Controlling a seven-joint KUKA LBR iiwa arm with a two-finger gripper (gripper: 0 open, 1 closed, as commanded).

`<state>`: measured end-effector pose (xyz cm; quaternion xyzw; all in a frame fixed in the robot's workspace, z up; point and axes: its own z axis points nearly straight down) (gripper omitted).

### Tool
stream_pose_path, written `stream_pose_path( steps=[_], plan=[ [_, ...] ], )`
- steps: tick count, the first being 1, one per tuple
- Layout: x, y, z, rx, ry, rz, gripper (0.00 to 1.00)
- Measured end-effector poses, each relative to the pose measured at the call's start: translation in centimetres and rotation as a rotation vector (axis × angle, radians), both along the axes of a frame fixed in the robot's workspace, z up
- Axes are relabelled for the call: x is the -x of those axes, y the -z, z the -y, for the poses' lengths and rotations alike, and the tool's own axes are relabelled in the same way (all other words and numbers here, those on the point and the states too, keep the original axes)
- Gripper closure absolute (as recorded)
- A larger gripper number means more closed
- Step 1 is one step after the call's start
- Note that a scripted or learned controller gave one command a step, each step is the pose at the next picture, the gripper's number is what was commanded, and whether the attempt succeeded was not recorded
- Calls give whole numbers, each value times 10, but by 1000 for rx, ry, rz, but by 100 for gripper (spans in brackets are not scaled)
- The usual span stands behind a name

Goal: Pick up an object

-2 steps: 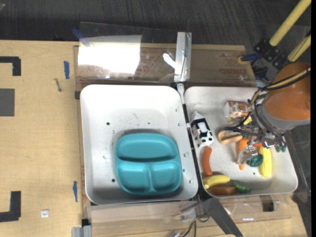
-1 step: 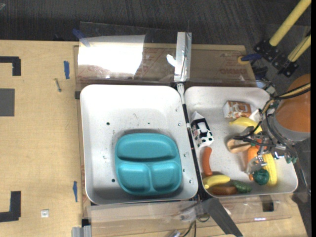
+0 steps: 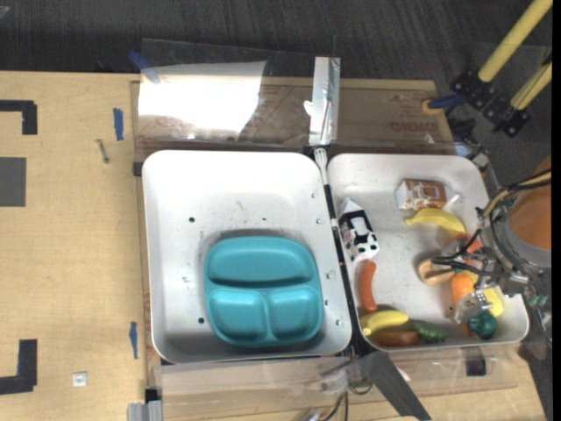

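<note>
The right bin (image 3: 386,175) holds several toy foods. Among them are a yellow banana (image 3: 436,222), a small printed packet (image 3: 421,192), a black-and-white object (image 3: 357,233), a red sausage (image 3: 367,286), a second yellow piece (image 3: 384,320) and a green piece (image 3: 432,331). My gripper (image 3: 480,295) is low over the bin's right end. It sits among an orange carrot (image 3: 460,285), a yellow item (image 3: 493,303) and a teal-green item (image 3: 482,324). Cables and the wrist hide how it meets them. The orange band (image 3: 535,222) of the arm is at the right edge.
The left bin (image 3: 166,235) carries a teal divided plate (image 3: 261,289) in its near half. A metal divider (image 3: 323,103) stands behind the seam between the bins. Yellow-and-black bars (image 3: 513,42) cross the upper right corner.
</note>
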<state>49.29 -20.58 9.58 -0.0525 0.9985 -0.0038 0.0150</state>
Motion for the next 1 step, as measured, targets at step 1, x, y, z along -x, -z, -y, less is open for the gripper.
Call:
stream_pose_path(
  steps=[1],
  plan=[
    [-97,0,17,6,-307,-6,0]
  ],
)
